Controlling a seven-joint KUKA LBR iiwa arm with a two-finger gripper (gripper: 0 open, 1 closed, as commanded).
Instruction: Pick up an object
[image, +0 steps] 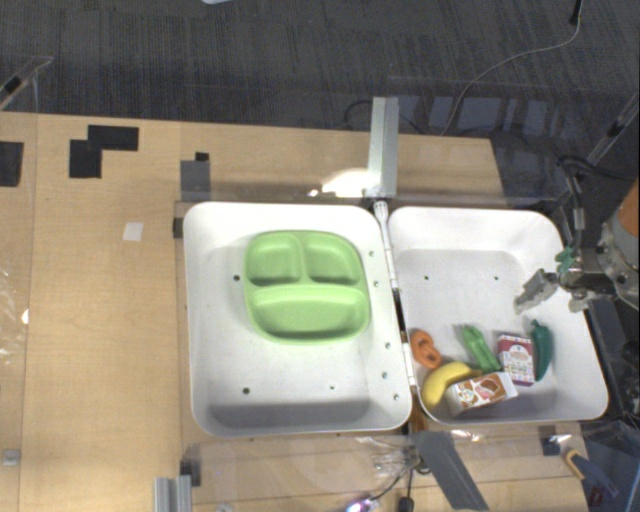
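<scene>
Nearest to the camera, at the front edge of the right bin (480, 235), lies a small heap of things: a yellow banana (443, 380), a small printed carton (477, 392) touching it, and a red-and-white packet (516, 358) just behind the carton. Behind the banana is an orange ring-shaped piece (425, 347), and between this and the packet lies a light green pod (478, 347). A dark green vegetable (542, 348) lies just beside the packet, toward the bin's right wall.

I judge the task to be at its approach step, with nothing lifted yet. The claw (553, 287) hangs over the right side of this bin, behind the dark green vegetable, and nothing is seen between its parts; whether it is open or closed I cannot tell from here.

Next move, in my opinion, calls for coming down on one object at the heap's edge. The dark green vegetable is closest to the claw, but the packet touches it or nearly so, and the bin wall is near, so there is little room.

Beside the right bin, the left bin (220, 400) holds a green divided plate (305, 283), which is well apart and no obstacle. Both bins stand on the wooden tabletop (90, 320).
</scene>
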